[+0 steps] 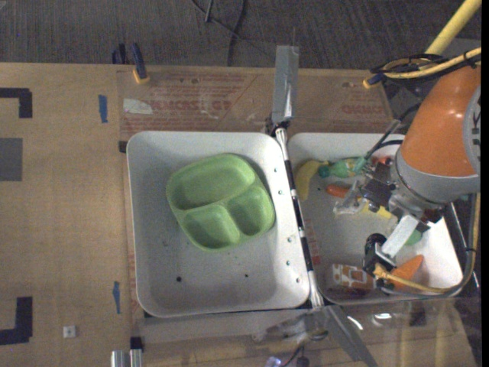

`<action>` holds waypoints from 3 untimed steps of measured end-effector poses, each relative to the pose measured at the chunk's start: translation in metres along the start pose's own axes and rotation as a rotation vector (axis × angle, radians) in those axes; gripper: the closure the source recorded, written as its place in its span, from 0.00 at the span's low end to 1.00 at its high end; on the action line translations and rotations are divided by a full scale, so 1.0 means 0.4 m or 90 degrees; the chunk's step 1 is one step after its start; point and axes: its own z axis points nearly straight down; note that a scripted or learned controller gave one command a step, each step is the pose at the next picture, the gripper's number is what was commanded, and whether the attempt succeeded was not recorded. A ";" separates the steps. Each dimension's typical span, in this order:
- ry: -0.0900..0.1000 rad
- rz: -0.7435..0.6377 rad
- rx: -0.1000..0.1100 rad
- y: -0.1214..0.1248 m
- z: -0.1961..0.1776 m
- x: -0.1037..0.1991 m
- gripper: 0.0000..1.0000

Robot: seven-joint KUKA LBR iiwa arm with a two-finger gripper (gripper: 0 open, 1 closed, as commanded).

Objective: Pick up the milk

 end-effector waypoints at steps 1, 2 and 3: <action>0.000 0.000 0.000 0.000 0.000 0.000 0.00; 0.000 0.000 0.000 0.000 0.000 0.000 0.00; 0.000 -0.014 0.002 0.092 0.155 -0.057 0.00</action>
